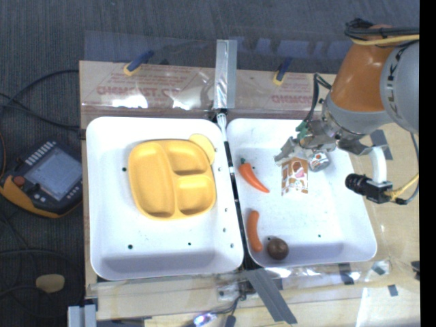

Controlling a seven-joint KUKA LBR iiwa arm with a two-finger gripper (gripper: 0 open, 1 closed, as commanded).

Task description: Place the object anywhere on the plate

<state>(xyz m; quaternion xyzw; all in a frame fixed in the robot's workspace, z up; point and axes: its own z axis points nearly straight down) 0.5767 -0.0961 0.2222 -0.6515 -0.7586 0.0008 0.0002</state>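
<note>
Two shallow white bins sit side by side on the worktop (pixel 92 73). The left bin (pixel 109 237) holds a yellow divided plate (pixel 170 179), its compartments bare, with a small pale yellow piece (pixel 201 143) touching its far right corner. The right bin (pixel 340 234) holds the loose items: an orange carrot (pixel 253 177) near the dividing wall, a reddish sausage-shaped piece (pixel 253 229) nearer the front, and a dark brown round object (pixel 276 248) just beside it at the front edge. A brown-and-white packet (pixel 295 177) lies in the middle of this bin — directly under the tool (pixel 304 148), which hovers at the packet's far end. Whether the tool is open or closed cannot be told from this angle, and nothing is seen clamped in it. None of the loose items is on the plate.
</note>
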